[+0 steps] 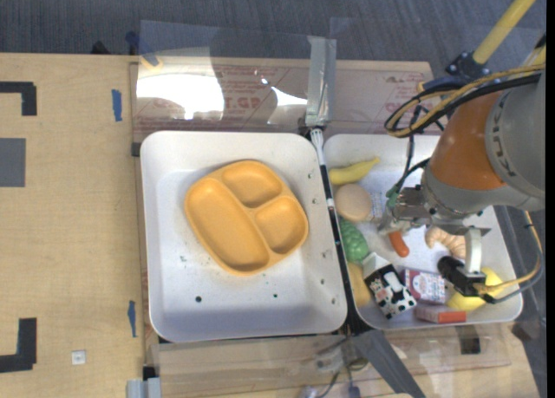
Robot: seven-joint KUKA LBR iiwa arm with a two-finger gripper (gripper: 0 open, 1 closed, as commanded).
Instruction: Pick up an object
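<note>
The grey-and-orange arm's gripper (401,214) hangs low in the right white bin (512,305) among small toy foods, just above a small orange carrot-like piece (398,244); its grip cannot be told, so the pick looks not yet done.

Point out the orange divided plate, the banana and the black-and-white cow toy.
orange divided plate (247,214), camera view, on the ridge where its compartments meet.
banana (354,169), camera view, mid-length of the fruit.
black-and-white cow toy (390,290), camera view, on its spotted body.
</note>
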